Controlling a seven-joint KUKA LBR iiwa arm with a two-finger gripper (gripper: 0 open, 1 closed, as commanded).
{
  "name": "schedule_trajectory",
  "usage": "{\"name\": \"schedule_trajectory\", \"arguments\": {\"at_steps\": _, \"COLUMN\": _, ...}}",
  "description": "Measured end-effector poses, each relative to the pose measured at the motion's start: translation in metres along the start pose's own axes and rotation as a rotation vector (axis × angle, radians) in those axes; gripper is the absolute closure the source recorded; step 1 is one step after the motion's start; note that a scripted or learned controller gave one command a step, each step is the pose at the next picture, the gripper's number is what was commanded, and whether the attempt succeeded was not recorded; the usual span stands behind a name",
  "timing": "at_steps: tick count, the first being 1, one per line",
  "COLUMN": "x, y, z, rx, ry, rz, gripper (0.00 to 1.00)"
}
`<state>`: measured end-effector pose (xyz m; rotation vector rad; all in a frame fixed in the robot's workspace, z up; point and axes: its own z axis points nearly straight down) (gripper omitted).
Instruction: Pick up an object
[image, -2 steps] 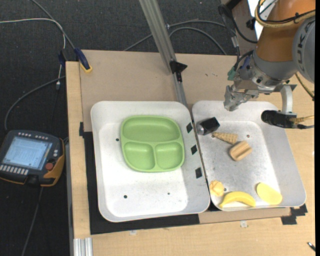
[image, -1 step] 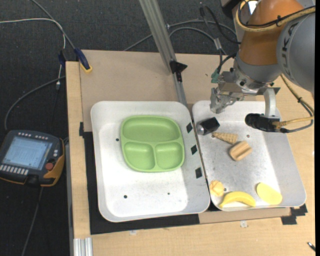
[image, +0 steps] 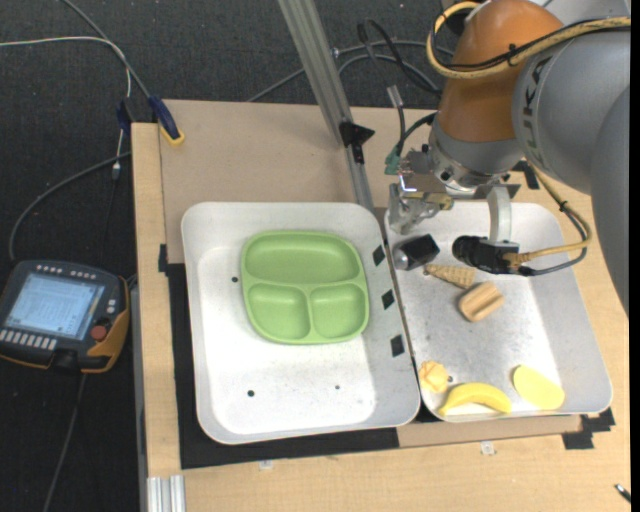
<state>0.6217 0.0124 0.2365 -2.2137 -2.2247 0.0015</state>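
Two shallow white bins sit side by side on a wooden bench (image: 250, 150); the left bin (image: 215, 400) carries a green divided plate (image: 303, 286) near its middle. The right bin (image: 580, 350) carries a tan wooden block (image: 479, 301) near its centre; a ridged cone-like piece (image: 450, 274) lies just beside the block, toward the far edge. A yellow banana (image: 474, 399) and a yellow round piece (image: 538, 387) lie along the near edge. The grey and orange arm (image: 500, 80) hangs over the right bin's far left corner; its gripper (image: 410, 222) is low there, and whether it is open or closed cannot be told. A handheld control pendant (image: 60, 315) rests off the bench's left edge.
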Motion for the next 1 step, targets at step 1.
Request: {"name": "schedule_trajectory", "arguments": {"at_steps": 1, "x": 0.0541, "y": -0.0129, "z": 0.0168, "rx": 0.001, "ry": 0.001, "rz": -0.001, "gripper": 1.00}}
